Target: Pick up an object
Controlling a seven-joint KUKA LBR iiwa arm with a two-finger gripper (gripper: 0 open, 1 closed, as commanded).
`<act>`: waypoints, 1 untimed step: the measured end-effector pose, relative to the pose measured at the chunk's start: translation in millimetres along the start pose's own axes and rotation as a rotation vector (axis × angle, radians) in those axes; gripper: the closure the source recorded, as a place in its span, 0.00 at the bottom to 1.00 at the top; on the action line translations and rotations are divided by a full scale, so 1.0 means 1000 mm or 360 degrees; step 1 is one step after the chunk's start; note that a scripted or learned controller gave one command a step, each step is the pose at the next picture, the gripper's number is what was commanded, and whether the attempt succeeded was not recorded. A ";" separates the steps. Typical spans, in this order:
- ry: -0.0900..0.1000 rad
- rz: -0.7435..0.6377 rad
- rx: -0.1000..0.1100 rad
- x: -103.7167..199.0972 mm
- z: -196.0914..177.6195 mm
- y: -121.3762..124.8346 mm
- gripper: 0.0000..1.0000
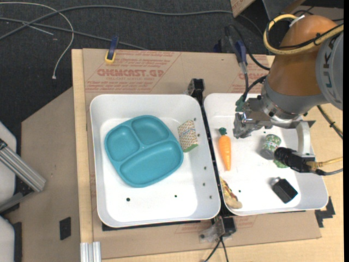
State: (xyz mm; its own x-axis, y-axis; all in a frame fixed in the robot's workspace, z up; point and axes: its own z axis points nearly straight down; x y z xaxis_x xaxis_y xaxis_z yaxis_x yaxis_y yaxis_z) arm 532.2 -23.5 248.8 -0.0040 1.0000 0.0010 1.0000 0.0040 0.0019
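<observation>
Two white bins sit side by side, and we see our gripper hanging over the right bin, near its upper left part, just above and to the right of a toy carrot. We cannot tell how the gripper is set, and nothing shows in its hold. We take the carrot as the nearest candidate: it lies lengthwise along the bin's left side, green top pointing up the view. We judge it light, stiff and fairly smooth, probably plastic, so a hold across its thicker upper half should slip least. A small black block and a greenish patterned piece lie further right.
</observation>
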 end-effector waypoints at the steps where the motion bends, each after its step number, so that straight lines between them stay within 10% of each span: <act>1: 0.0001 0.0001 0.0010 0.053 0.016 -0.002 1.00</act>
State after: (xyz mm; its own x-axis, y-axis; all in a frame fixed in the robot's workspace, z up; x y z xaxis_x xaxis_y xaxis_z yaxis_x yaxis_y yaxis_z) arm 530.5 29.7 232.4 -0.0033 1.0000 0.0017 1.0000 0.0033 -0.0042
